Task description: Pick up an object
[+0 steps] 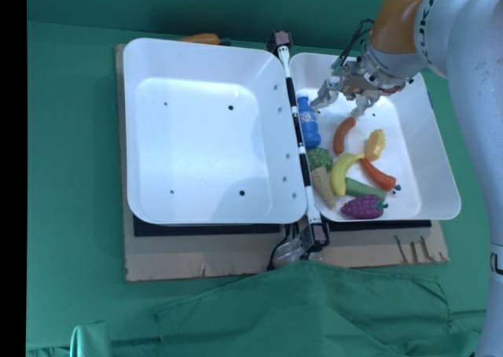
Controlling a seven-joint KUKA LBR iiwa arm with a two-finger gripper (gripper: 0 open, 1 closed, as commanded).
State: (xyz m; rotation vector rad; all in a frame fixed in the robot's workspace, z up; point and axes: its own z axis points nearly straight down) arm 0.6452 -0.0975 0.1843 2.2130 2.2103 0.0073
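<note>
Seemingly spread, the claw (343, 99) grips nothing.

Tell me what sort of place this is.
Probably a robot lab's grasping test bench: a grey arm reaches over two white bins on cardboard and green cloth, with toy food such as a banana as targets.

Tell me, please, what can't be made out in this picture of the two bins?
- Gripper, camera view: too small and blurred to tell its state.
- Orange object behind the left bin: mostly hidden by the bin's rim.
- Broccoli and corn in the right bin: partly covered by the divider and banana.
</note>
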